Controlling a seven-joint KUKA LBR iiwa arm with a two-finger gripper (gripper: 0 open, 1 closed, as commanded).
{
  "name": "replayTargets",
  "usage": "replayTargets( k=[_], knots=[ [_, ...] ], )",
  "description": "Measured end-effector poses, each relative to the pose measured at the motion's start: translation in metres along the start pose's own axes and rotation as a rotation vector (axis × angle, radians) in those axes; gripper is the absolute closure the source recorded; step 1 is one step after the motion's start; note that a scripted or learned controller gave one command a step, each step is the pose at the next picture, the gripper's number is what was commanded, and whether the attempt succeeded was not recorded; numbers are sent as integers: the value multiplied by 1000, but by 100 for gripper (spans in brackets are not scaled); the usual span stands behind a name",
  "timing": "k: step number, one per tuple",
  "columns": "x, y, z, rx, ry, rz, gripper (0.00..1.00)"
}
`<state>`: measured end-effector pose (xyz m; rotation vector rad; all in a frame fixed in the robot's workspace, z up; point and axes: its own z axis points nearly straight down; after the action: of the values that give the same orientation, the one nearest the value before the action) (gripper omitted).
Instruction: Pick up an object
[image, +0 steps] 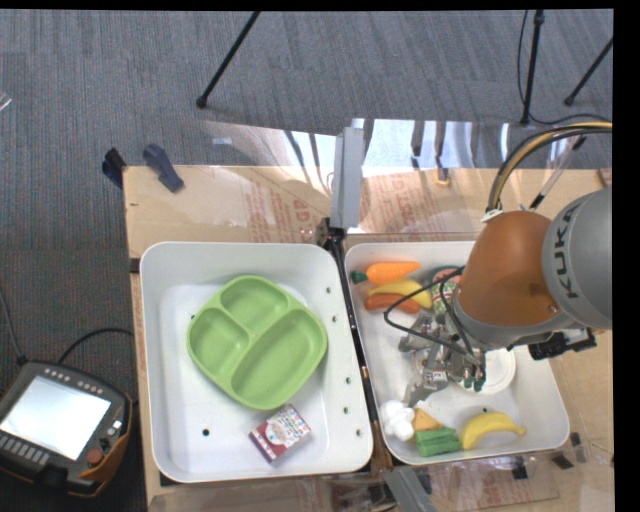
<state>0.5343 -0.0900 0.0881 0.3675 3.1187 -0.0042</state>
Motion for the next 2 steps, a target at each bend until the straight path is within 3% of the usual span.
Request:
replayTargets(
  k=[1,2],
  knots=[
    [0,3,-9,-4,2,-4,100],
    [57,-4,1,-3,2,199,100]
  ],
)
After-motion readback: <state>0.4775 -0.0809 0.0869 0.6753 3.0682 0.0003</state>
